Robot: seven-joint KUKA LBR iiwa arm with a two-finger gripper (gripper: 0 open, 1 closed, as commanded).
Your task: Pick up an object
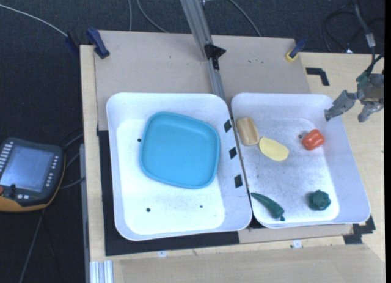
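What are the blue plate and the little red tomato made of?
The plate looks like smooth plastic: one even blue, with a soft sheen and rounded corners. The tomato is probably toy plastic or rubber, a flat bright red-orange, but it is too small to be sure.

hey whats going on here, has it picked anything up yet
Not yet. The robot's tool sits at the far right edge of the right bin, fingers spread and nothing between them. Five small items lie in that bin: a tan bread piece, a yellow lemon-like piece, a red tomato, a dark green pepper and a green broccoli-like lump. The left bin holds a blue plate.
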